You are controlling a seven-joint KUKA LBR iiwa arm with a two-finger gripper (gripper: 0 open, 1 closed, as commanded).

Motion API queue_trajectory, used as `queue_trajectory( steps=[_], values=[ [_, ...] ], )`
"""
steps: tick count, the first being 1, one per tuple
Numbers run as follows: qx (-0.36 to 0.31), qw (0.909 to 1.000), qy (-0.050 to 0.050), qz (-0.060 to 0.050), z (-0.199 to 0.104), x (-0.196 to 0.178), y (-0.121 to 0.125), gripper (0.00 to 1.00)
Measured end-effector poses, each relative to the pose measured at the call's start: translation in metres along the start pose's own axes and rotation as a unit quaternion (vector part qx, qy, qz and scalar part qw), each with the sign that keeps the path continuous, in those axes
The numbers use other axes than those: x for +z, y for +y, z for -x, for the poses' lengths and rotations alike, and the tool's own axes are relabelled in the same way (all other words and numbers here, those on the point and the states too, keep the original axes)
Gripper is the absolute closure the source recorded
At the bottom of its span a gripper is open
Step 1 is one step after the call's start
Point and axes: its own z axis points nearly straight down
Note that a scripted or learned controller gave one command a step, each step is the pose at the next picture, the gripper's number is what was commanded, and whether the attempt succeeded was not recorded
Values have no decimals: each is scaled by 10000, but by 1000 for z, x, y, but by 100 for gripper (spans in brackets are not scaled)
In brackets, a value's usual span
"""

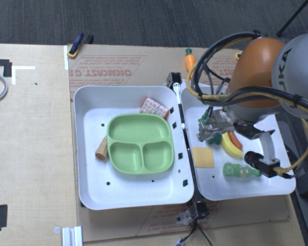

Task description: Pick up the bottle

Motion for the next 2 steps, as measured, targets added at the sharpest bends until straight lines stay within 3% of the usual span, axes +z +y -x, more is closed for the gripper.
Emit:
queue_trajectory(
  steps=[1,2],
  values=[
    [875,9962,3,-11,-39,-27,-41,100],
    [1938,9810,0,-13,-93,-7,-31,100]
  ],
)
